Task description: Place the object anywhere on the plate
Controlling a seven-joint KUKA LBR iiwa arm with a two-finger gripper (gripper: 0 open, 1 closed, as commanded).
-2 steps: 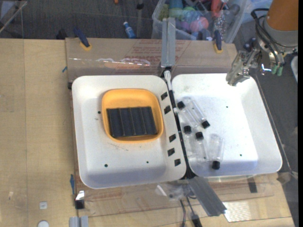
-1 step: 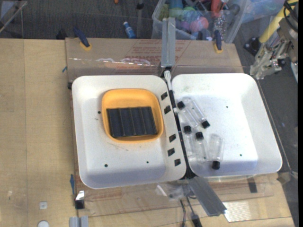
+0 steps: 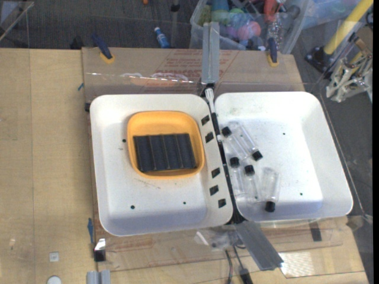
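On left bin [image 3: 112,218] sits plate [image 3: 135,126] w/ black block [image 3: 164,152]; vials [image 3: 246,170] lie in right bin [image 3: 308,152]. We're at pre-grasp; gripper state we can't tell. Next: pick a vial.

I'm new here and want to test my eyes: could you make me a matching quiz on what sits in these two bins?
Things:
1. yellow plate
2. black ridged block
3. clear vials with black caps

Places:
A. lying on the plate
B. scattered in the right bin
C. resting in the left bin

Pairs: 1-C, 2-A, 3-B.
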